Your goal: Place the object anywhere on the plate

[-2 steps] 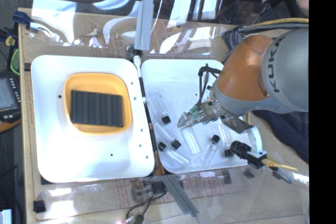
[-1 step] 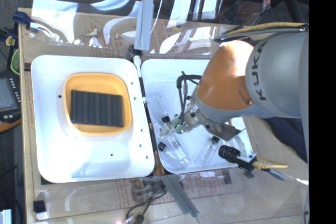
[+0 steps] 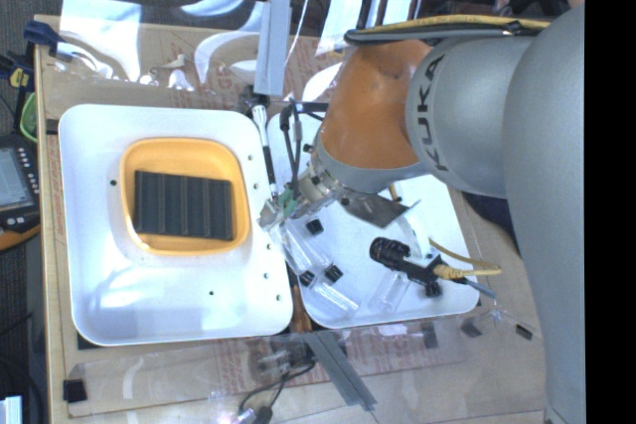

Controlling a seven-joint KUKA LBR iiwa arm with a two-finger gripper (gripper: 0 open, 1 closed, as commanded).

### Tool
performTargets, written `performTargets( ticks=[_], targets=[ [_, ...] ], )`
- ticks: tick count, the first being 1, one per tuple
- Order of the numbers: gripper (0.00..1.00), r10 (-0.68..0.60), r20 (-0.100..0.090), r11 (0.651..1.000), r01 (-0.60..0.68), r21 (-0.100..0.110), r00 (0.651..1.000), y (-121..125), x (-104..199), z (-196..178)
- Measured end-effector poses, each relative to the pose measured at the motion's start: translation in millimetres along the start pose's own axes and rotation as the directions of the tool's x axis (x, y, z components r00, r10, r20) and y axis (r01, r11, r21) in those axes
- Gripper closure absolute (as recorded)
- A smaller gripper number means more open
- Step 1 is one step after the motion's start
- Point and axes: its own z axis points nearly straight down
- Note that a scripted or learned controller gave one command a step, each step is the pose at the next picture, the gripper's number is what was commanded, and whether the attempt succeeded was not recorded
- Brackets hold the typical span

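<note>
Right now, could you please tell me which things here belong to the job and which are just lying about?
Job: yellow plate, dark ribbed slab on it, pincer.
Lying about: small black bits in the right bin, handheld screen at the left edge.

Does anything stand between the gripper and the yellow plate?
Only the left bin's rim lies between the gripper and the yellow plate; a dark ridged slab already covers the plate's middle.

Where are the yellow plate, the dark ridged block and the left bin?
yellow plate (image 3: 179, 151): camera view, upper rim.
dark ridged block (image 3: 186, 206): camera view, its middle.
left bin (image 3: 149, 305): camera view, bare floor.
</note>
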Motion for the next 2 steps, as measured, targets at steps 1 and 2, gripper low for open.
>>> performTargets(
  ticks=[1, 2],
  targets=[
    [0.0, 0.001, 0.0, 1.0, -0.001, 0.0, 1.0, 0, -1, 0],
    [0.0, -0.047, -0.001, 0.999, 0.047, 0.004, 0.999, 34, 77, 13]
  ],
)
